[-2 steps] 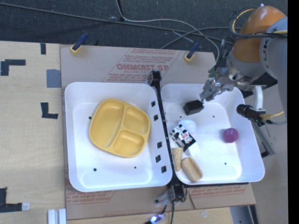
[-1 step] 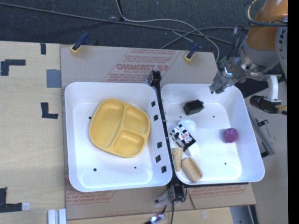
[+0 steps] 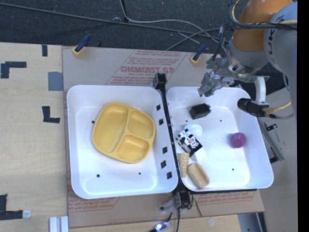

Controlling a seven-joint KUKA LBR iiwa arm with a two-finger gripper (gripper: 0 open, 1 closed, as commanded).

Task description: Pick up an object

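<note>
My gripper (image 3: 206, 90) hangs over the far left part of the right bin (image 3: 251, 175), just above and behind a small black block (image 3: 199, 111). Nothing shows between its fingers. Lower in the same bin lie a black-and-white cow-patterned toy (image 3: 189, 141) on a white piece, a tan bread roll (image 3: 198, 175) and a small cone-like tan piece (image 3: 183, 164) near the front left corner. A purple ball (image 3: 238, 139) rests toward the bin's right side.
The left bin (image 3: 79, 178) holds a yellow divided plate (image 3: 124, 132). A black divider with clips (image 3: 164, 129) runs between the bins. Cables cross the dark floor behind the bench. The arm's orange band (image 3: 260, 8) rises at the upper right.
</note>
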